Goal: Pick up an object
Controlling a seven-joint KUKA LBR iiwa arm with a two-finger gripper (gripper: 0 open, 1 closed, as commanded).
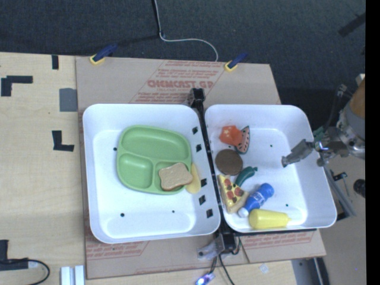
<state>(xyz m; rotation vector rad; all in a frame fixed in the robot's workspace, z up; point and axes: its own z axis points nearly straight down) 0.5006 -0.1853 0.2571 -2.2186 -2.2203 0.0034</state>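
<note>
The right bin [300, 123] holds several toys along its left and front sides. An orange-red fruit [230, 135] sits beside a watermelon wedge [244, 140]. Below them lie a brown disc [228, 161], a green pepper [246, 173], a pizza slice [230, 192], a blue bottle [259, 197] and a yellow piece [268, 219]. My gripper [295, 155] hangs over the bin's right part, well to the right of the toys, with nothing seen in it.
The left bin [104, 212] bears a green divided plate [145, 153] with a toast slice [174, 176] in it and a yellow piece [193, 180] at its edge. The bins stand on cardboard [178, 82]; a white cable [178, 39] runs behind.
</note>
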